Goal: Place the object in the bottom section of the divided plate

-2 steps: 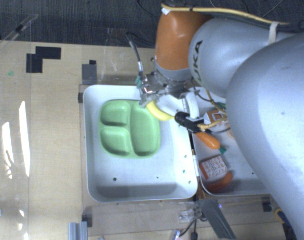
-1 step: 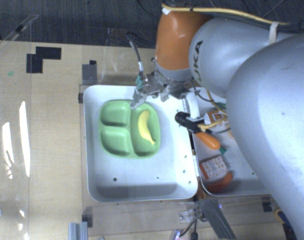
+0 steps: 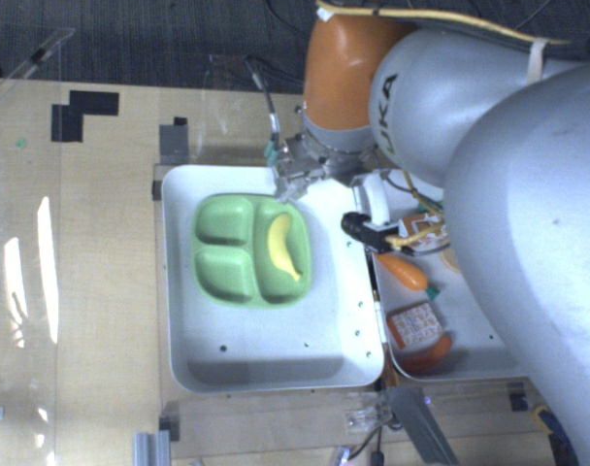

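**Ana:** What takes up the most room?

**Ben:** The grey arm (image 3: 489,163). It fills the right side of the view, and its orange band (image 3: 344,66) sits at the top, above the wrist. It reaches down and leftward to the far edge of the left bin (image 3: 276,372).

**Ana:** And the bins?

**Ben:** Two shallow white ones stand side by side on the pale bench (image 3: 81,260). The left one shows whole. The arm covers much of the right bin (image 3: 470,357).

**Ana:** What is in the left one?

**Ben:** A green divided plate (image 3: 206,260), lying flat in the bin's upper half. It has two small sections on its left, one above the other, and one long section on its right.

**Ana:** Where is the banana?

**Ben:** The banana (image 3: 282,248) lies in that long right section. It runs top to bottom and nothing grips it.

**Ana:** And the gripper?

**Ben:** The gripper (image 3: 290,184) hangs just above the plate's upper right rim, close to the banana's top end. I cannot tell whether it is released or clenched, as it is too small and blurred.

**Ana:** What about the right bin?

**Ben:** An orange carrot (image 3: 404,271) lies at a slant near the wall the bins share. Below it is a small red-and-white packet (image 3: 416,324), and a red rounded thing (image 3: 423,353) touches that packet's lower edge.
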